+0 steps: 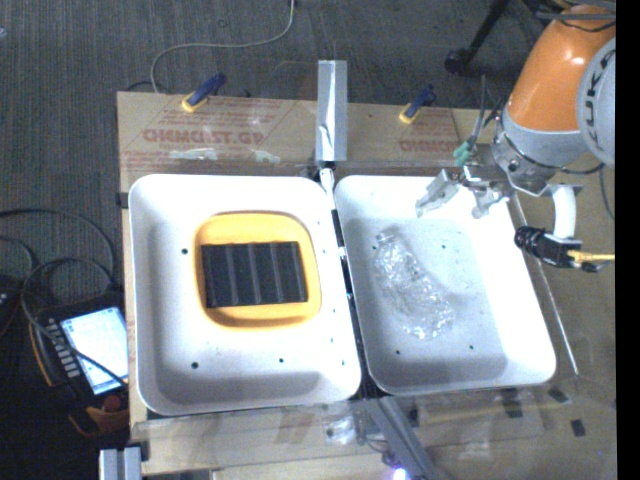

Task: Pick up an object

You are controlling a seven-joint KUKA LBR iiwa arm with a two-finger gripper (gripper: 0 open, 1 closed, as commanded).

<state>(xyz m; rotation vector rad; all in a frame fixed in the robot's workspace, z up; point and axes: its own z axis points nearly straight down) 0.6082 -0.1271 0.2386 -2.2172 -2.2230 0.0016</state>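
The gripper [460, 196] hangs over the far right part of the right bin [520, 353], its two fingers spread apart with nothing between them. The clear wrapper [410, 283], a crumpled piece of transparent plastic, lies on the floor of that bin, nearer the camera and to the left of the gripper, and apart from it. It runs at a slant from close to the bin's left wall toward the middle. White floor shows all round it: a strip along the left wall, a wider stretch to the right and toward the near rim.

The arm [560, 78] reaches in from the right, above the bin's far right corner.

In the left bin [160, 368] sits a yellow tray [260, 308] with a dark ribbed inset, lying flat near the middle, with bare floor on every side. The two bins touch along their shared edge, where a metal bar [331, 113] stands at the far end.
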